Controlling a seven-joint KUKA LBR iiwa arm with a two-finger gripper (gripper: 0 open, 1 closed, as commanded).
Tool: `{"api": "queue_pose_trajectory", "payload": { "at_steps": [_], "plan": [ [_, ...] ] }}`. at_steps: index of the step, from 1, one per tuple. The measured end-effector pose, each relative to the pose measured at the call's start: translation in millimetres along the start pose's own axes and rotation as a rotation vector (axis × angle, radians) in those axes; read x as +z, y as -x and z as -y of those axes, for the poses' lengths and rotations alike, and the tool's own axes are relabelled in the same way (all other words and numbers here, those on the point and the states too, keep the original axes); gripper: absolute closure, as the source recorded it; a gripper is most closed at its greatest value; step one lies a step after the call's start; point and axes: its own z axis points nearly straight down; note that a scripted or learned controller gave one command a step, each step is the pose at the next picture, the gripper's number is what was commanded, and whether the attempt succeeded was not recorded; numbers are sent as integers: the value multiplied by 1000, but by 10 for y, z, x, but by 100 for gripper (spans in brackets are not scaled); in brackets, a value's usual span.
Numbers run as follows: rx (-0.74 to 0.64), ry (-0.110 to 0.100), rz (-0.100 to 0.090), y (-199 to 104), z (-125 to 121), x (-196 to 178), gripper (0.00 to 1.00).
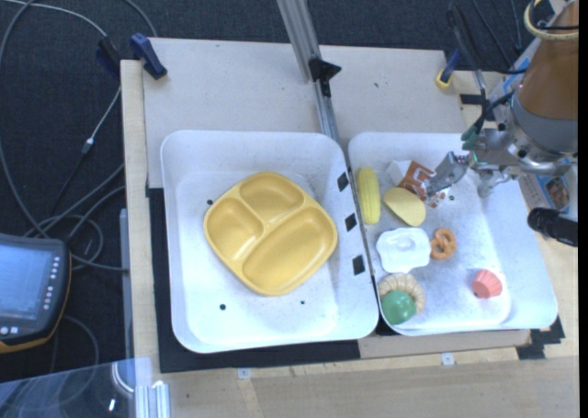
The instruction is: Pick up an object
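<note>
My gripper (467,177) hangs over the far part of the right bin (524,251), fingers spread and nothing between them. Its left finger (448,174) is just right of an orange and white packet (415,175). Near it lie a pale yellow lump (404,206) and a yellow corn cob (368,196). Further forward are a white fried egg (402,249), a small brown pretzel (443,243), a pink piece (487,284) and a green and tan item (400,300).
The left bin (184,223) holds a yellow divided plate (270,232). A metal pole (303,21) slants over the bench down to the seam between the bins. Blue clamps (147,55) sit on the bench's far corners. Cables lie on the floor at left.
</note>
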Motion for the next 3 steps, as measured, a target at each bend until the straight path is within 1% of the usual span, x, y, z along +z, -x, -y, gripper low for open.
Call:
{"api": "queue_pose_trajectory", "payload": {
  "at_steps": [1,2,3],
  "plan": [
    [0,1,0,0,-1,0,0],
    [1,-5,0,72,-66,531,0],
    [0,-5,-1,-10,-123,1030,0]
  ]
}}
